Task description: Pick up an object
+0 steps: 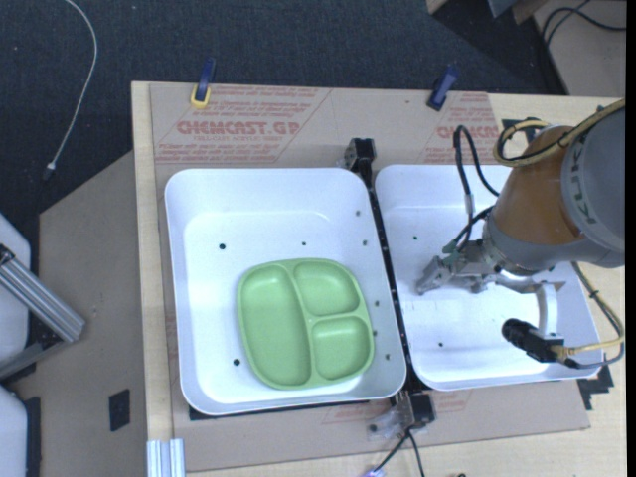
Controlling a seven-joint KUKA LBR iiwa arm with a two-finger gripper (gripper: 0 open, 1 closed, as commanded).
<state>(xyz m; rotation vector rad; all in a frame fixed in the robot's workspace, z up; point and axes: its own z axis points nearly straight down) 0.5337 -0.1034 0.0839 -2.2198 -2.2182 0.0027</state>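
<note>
Green three-compartment plate (303, 322) lying flat in the left bin (189, 266), down toward the table's (159, 167) front edge, well clear of the arm. Grey arm with the orange band (532, 202) reaching in over the right bin (437, 356) from the table's right edge, pincer (437, 274) low over that bin's middle, pointing toward the divider between the bins. Can't tell whether the pincer is open or closed from this angle, and nothing visible in it.
</note>
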